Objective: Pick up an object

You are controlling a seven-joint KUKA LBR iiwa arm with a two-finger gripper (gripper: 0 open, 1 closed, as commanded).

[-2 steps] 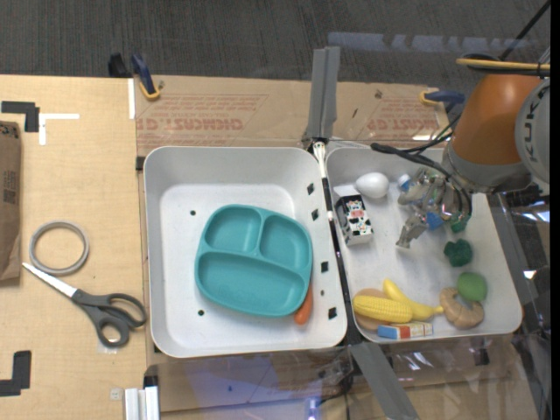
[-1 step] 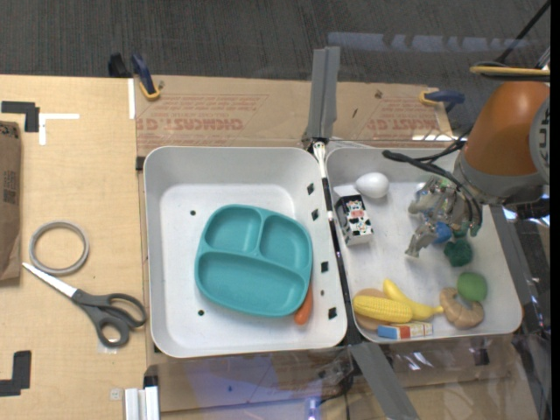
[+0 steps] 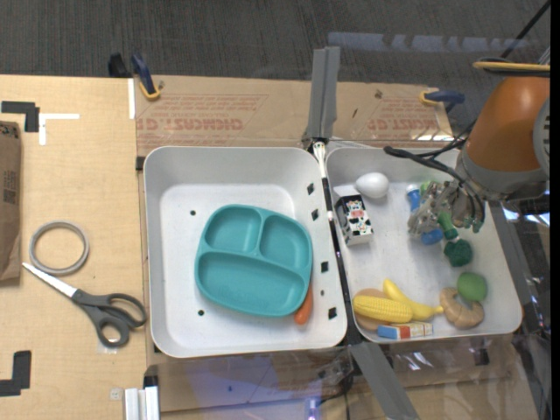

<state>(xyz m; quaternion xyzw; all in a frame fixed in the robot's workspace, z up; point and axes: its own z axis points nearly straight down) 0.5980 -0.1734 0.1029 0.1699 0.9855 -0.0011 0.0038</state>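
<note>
White plastic forms two shallow bins side by side on a wooden bench, seen from above at a slant. The right bin (image 3: 503, 261) holds the loose objects and serves here as the landmark.

The pick is under way but not finished, as far as can be judged: nothing is visibly lifted clear of the bin floor. The grey arm with its orange band (image 3: 507, 125) reaches over the right bin's far right corner, and the gripper (image 3: 442, 213) hangs low over the bin's upper right area. It sits among a small cluster: a blue object (image 3: 415, 198) toward the bin's middle, and a dark green object (image 3: 458, 252) just nearer the camera. The metal parts blur into that cluster, so whether the tool is spread or pressed together cannot be told, nor whether it touches or pinches anything.

Other candidates lie in the same bin. A white egg (image 3: 374, 184) sits near the far wall, with a black-and-white box (image 3: 355, 220) beside the left wall. Along the near wall lie a yellow corn cob (image 3: 378, 307), a banana (image 3: 407, 302), a light green ball (image 3: 472, 286) and a tan mushroom-like piece (image 3: 461, 309).

Left of the right bin, the other bin (image 3: 166, 234) holds a teal divided plate (image 3: 254, 261). Further left lie scissors (image 3: 92, 304) and a tape roll (image 3: 59, 246).

What is left: a secure grip and a lift.
</note>
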